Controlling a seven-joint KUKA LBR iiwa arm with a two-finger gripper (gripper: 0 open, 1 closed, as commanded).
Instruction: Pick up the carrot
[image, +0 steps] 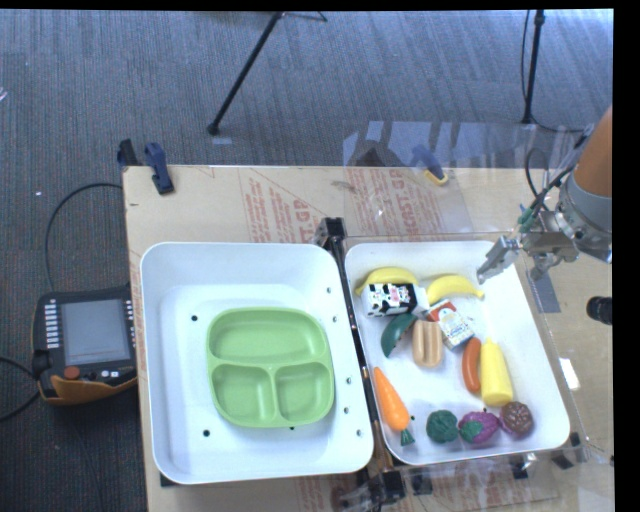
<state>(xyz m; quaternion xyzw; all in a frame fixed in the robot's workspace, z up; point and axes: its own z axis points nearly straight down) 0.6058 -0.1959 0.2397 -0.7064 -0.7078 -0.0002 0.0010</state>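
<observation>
A pale wooden worktop (250, 200) with red printed lettering stands on a dark grey carpeted floor (150, 70), and thin black tripod legs (245, 75) cross the carpet behind it. A blue clamp (157, 166) grips the worktop's far left edge, and a sheet of clear plastic (440, 180) rises along the back. On the floor to the left lies a black and orange control pendant with a grey screen (88, 342), its cable looping away.

Two shallow white bins sit side by side on the worktop. The left white bin (170, 280) carries a light green three-compartment plastic tray (270, 362). The right white bin (530, 320) holds toy food: two yellow bananas (390, 278) at the back, a small black-and-white milk carton (390, 297), a dark green pepper (396, 333), a tan hot dog bun (427, 343), a red and white juice box (453, 324), a red sausage (470, 368), a yellow corn cob (495, 372), a green broccoli head (442, 426), a purple piece (479, 427) and a brown round piece (517, 418).

The orange plastic carrot with a green tip (391, 403) lies along the near left wall of the right bin, well apart from the arm.

The grey metal gripper (520, 250) hangs over the far right corner of that bin. Its fingers look spread, with nothing between them, touching none of the toys.
</observation>
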